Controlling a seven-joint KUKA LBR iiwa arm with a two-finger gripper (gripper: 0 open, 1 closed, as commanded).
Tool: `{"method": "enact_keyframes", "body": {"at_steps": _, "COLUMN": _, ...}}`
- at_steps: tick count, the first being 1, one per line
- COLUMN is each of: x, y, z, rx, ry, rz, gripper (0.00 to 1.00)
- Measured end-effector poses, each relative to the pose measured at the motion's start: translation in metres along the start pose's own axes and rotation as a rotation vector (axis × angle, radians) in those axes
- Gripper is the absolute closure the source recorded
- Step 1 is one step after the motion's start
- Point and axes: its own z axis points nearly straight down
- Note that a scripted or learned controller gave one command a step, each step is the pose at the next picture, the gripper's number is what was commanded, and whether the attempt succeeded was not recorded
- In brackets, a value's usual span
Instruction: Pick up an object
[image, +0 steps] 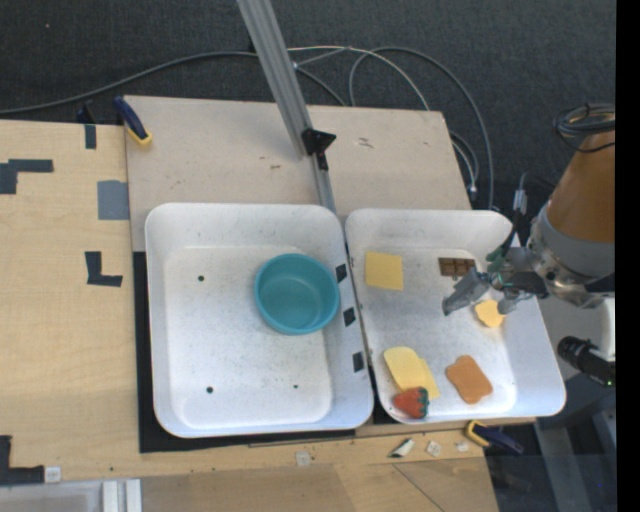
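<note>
The gripper (478, 292) is seen low over the right bin (530, 400), near its far right side. Whether it is released or clenched cannot be told. A small yellow piece (489, 315) lies just beside it. A brown block (456, 266) sits near the bin's far wall. A teal bowl (296, 292) rests in the left bin (200, 400).
</note>
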Motion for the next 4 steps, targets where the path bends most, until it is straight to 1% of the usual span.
{"method": "enact_keyframes", "body": {"at_steps": 1, "x": 0.0, "y": 0.0, "z": 0.0, "rx": 0.0, "ry": 0.0, "rz": 0.0, "gripper": 0.0}}
{"method": "enact_keyframes", "body": {"at_steps": 2, "x": 0.002, "y": 0.002, "z": 0.064, "rx": 0.006, "ry": 0.001, "rz": 0.001, "gripper": 0.0}}
{"method": "enact_keyframes", "body": {"at_steps": 3, "x": 0.001, "y": 0.007, "z": 0.126, "rx": 0.007, "ry": 0.001, "rz": 0.001, "gripper": 0.0}}
{"method": "enact_keyframes", "body": {"at_steps": 4, "x": 0.001, "y": 0.007, "z": 0.167, "rx": -0.002, "ry": -0.002, "rz": 0.001, "gripper": 0.0}}
